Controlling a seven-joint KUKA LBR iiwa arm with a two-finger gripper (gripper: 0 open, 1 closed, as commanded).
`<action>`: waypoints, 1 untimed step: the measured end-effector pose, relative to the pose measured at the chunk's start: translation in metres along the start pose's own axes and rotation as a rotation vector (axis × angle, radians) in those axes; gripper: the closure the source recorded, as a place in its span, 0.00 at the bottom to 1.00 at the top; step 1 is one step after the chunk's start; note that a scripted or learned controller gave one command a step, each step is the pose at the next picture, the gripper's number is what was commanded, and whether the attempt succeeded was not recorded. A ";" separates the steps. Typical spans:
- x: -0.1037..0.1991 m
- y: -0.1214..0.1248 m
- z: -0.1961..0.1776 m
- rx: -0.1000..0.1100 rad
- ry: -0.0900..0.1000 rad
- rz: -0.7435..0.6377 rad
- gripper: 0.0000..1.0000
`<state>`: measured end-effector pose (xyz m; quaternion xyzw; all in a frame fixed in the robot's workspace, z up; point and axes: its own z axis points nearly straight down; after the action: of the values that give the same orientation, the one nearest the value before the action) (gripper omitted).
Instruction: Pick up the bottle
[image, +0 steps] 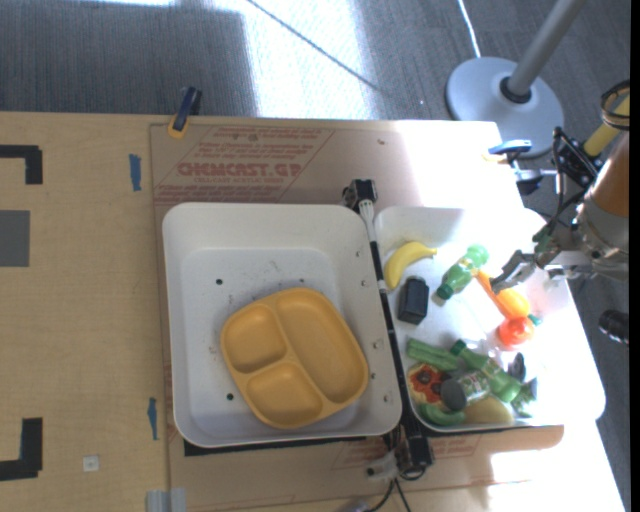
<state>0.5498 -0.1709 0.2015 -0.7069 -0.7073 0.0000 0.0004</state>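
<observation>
Camera view, right bin (585, 395): your bottle (460, 273) lies tilted near banana (405, 260), free to be gripped. Jaws (520, 268) stand spread just right of it, empty, likely lining up your grasp.

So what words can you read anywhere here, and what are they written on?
"CHEMCAST GP", in faded red print, on the brown paper-covered sheet under the two white bins. The smaller red lines around it are too blurred to read.
The green plastic bottle in the right white bin has a label, too small to read.
The yellow three-part plastic tray carries no writing.
</observation>
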 end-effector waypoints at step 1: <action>-0.047 0.039 0.016 -0.004 -0.004 -0.383 0.00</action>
<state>0.5883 -0.2177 0.1853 -0.5593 -0.8290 -0.0002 -0.0022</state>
